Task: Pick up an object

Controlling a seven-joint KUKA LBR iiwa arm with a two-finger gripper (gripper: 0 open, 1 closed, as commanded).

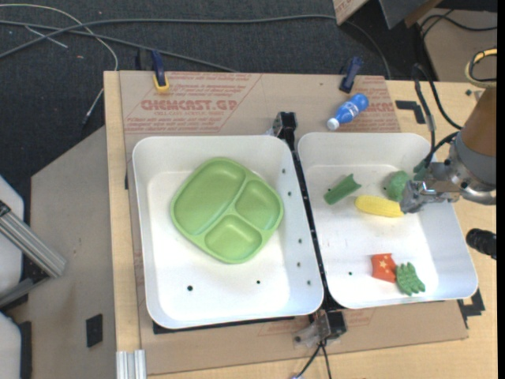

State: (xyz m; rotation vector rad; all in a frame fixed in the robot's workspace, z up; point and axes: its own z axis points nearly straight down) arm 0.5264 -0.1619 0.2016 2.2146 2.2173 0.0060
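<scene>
Arm (480, 144): grey, orange band above the wrist, reaching in from the right and bent down over the right bin (442, 290). Gripper (412, 197): low over that bin's upper right part, just beside the right end of the yellow corn cob (379, 206); whether it touches the cob, or how wide it stands, cannot be told.

Right bin, near to far: a green leafy toy (410, 279) at the front, touching a small red block (383, 267) on its left; the yellow corn cob at mid-depth; a dark green flat piece (342, 189) further back on the left; a round green lump (396, 185) close beside the gripper, partly hidden by it.

Left bin (158, 290): one light green divided plate (227, 209), lying flat near the middle.

Beyond the bins: a small blue and white bottle (348, 112) on its side on the cardboard sheet (197, 101); cables (63, 22) on the dark floor behind.
</scene>
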